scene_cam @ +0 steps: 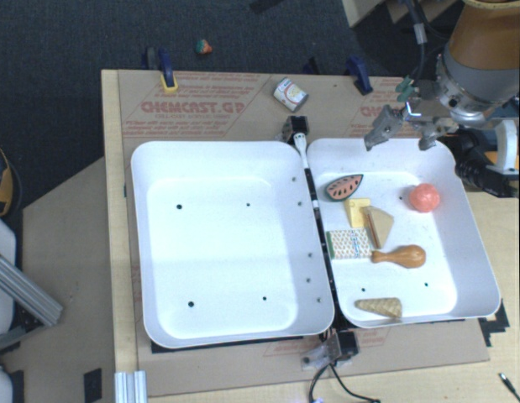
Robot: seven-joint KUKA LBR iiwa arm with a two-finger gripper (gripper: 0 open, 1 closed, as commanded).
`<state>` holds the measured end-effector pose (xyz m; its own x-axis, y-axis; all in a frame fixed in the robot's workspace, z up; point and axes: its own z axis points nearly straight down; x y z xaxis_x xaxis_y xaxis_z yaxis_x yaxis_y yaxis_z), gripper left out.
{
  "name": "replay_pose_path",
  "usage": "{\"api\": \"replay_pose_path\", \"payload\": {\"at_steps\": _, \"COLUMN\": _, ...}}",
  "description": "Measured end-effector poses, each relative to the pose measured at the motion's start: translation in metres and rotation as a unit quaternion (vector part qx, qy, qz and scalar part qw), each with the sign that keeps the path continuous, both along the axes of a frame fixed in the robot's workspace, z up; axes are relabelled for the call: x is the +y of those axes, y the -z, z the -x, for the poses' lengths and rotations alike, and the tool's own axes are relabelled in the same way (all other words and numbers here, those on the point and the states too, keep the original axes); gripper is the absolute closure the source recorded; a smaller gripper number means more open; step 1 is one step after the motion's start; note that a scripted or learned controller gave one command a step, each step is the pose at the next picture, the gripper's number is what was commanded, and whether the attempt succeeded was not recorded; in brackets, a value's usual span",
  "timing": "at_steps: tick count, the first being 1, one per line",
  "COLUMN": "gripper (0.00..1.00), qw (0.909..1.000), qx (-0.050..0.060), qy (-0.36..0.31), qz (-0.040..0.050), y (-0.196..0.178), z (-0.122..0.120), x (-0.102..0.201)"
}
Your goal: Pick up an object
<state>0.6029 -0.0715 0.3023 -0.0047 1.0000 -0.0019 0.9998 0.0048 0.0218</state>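
Observation:
In the right bin (pixel 470 250) lie a watermelon slice (pixel 344 186), a pink ball (pixel 424 198), a yellow cheese wedge (pixel 358 212), a tan block (pixel 379 225), a patterned flat packet (pixel 349 243), a brown drumstick (pixel 401 257) and a waffle cone (pixel 379 307). My gripper (pixel 402 135) hangs over the bin's far edge, its two fingers spread wide apart and nothing between them. It is well above and behind the pink ball.
The left bin (pixel 159 225) sits beside the right one, divided by a black hinge strip (pixel 314 217). A small white box (pixel 290 94) lies on the cardboard behind the bins. Blue clamps (pixel 165 67) hold the board's far edge.

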Motion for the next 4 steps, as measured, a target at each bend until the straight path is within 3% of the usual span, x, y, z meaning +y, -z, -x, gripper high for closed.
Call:
{"api": "replay_pose_path", "payload": {"at_steps": 1, "gripper": 0.0, "qw": 0.9999, "qx": 0.015, "qy": 0.003, "qz": -0.001, "y": 0.126, "z": -0.047, "x": -0.023}}
{"api": "replay_pose_path", "payload": {"at_steps": 2, "gripper": 0.0, "qw": 0.9999, "qx": 0.015, "qy": 0.003, "qz": -0.0017, "y": 0.224, "z": -0.031, "x": -0.032}}
{"api": "replay_pose_path", "payload": {"at_steps": 3, "gripper": 1.0, "qw": 1.0, "qx": 0.009, "qy": 0.003, "qz": -0.0005, "y": 0.206, "z": -0.035, "x": -0.032}}
{"api": "replay_pose_path", "payload": {"at_steps": 4, "gripper": 1.0, "qw": 1.0, "qx": 0.004, "qy": -0.002, "qz": -0.0015, "y": 0.11, "z": -0.067, "x": 0.035}}
